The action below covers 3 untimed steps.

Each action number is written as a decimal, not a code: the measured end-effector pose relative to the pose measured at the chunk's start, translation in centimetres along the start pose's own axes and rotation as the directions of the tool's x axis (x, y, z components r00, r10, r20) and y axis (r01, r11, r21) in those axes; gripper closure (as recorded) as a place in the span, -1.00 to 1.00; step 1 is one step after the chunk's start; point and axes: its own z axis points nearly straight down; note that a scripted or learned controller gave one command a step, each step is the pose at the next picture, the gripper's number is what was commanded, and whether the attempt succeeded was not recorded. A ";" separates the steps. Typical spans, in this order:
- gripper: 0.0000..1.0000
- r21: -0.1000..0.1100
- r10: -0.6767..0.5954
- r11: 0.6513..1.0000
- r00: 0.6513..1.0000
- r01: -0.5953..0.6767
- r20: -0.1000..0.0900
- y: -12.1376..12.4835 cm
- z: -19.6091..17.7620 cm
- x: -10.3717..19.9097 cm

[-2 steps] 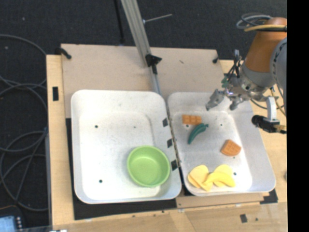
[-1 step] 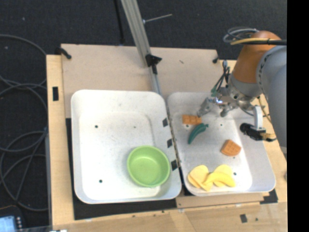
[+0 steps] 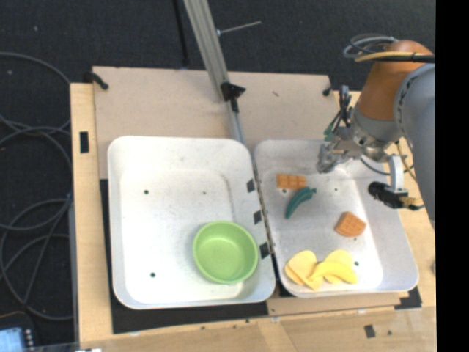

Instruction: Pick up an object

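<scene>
My gripper (image 3: 327, 161) hangs over the far right part of the right bin (image 3: 392, 255), above and to the right of an orange waffle piece (image 3: 291, 182). A dark green pepper-like object (image 3: 299, 200) lies just below that waffle piece. Nearer the front sit an orange biscuit-shaped piece (image 3: 350, 225) and a bunch of yellow pieces (image 3: 321, 268). Nothing shows between the gripper's tips.
A green bowl (image 3: 226, 251) sits in the front right corner of the left bin (image 3: 146, 174). A slanted metal pole (image 3: 212, 50) rises behind the bins. Black cables lie on the floor at the left.
</scene>
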 end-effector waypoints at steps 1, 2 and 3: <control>1.00 -0.002 0.001 1.000 1.000 -0.001 -0.004 0.9 -5.0 -0.7; 1.00 -0.003 0.000 1.000 1.000 0.000 -0.004 1.1 -10.3 -0.8; 1.00 0.005 0.001 1.000 1.000 -0.001 -0.005 -1.5 -9.7 3.5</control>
